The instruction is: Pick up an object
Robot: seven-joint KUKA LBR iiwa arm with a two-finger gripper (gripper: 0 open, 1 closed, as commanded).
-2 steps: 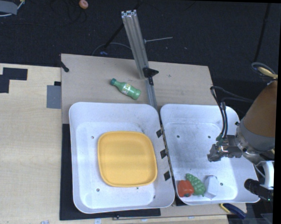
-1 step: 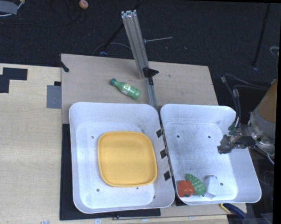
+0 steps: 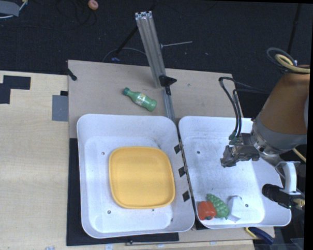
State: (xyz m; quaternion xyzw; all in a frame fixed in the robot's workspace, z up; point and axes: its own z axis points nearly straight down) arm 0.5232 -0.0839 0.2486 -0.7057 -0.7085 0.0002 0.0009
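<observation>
In the camera view my gripper (image 3: pixel 230 160) hangs over the middle of the right bin (image 3: pixel 207 139), pointing down, with nothing visible between its fingers. At that bin's near edge lie a red object (image 3: pixel 206 210), a green bumpy object (image 3: pixel 218 205) touching it, and a small white-grey piece (image 3: pixel 234 207) just to their right. These sit well below and slightly left of the gripper. A large yellow plate (image 3: pixel 142 176) rests flat in the left bin (image 3: pixel 91 140).
A green bottle (image 3: pixel 140 99) lies on its side on the bench behind the left bin. A slanted metal rail (image 3: pixel 154 46) rises behind the gap between the bins. Black clips (image 3: pixel 182 171) line the divide. Cables (image 3: pixel 235 104) trail from the arm.
</observation>
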